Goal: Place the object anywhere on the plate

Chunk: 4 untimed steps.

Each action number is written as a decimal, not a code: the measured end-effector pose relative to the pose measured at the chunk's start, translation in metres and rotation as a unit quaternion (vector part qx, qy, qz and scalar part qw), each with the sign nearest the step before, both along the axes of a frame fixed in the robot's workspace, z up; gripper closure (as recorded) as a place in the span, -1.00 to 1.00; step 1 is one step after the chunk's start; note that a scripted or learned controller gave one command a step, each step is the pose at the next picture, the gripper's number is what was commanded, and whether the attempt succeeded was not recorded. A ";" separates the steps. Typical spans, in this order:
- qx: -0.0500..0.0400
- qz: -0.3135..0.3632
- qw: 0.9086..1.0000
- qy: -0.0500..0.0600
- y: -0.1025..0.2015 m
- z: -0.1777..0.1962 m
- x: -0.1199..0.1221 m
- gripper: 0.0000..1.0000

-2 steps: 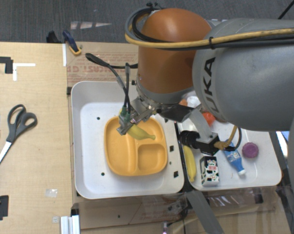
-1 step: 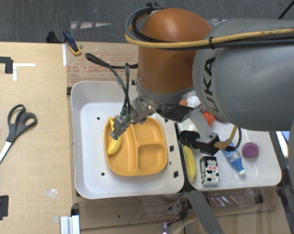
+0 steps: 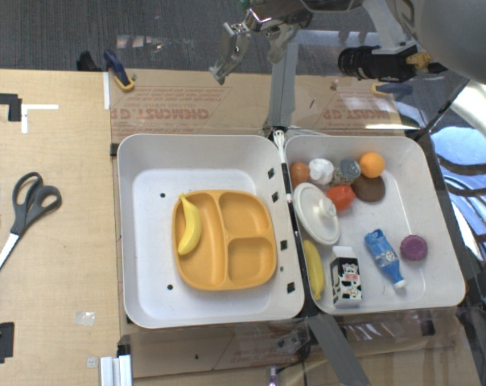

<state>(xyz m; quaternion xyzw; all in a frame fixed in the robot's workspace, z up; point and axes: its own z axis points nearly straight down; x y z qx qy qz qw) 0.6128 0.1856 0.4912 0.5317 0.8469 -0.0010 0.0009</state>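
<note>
Now a banana (image 3: 188, 225) lies on the plate (image 3: 227, 240). Far up, the gripper (image 3: 251, 43) hangs open, holding nothing; it only needs to stay clear.

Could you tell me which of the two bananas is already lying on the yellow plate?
The banana in the left bin, resting in the plate's long left compartment. The other banana lies on the right bin's floor, beside the milk carton.

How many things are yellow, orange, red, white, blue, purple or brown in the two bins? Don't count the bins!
Yellow: 2, banana on the plate, banana in right bin
Orange: 3, plate, ball, round thing
Red: 1
White: 3, lid, lump, milk carton
Blue: 1, tube
Purple: 1
Brown: 1
Grey: 1
Total: 13
</note>
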 end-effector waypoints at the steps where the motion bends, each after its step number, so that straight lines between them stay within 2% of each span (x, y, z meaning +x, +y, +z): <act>1: -0.002 0.001 1.000 0.001 0.000 0.007 0.001 1.00; 2: 0.000 0.043 0.999 0.001 -0.047 -0.099 0.041 1.00; 3: 0.001 0.206 0.979 0.001 -0.005 -0.164 0.015 1.00; 4: 0.001 0.332 0.943 0.000 -0.009 -0.294 0.018 1.00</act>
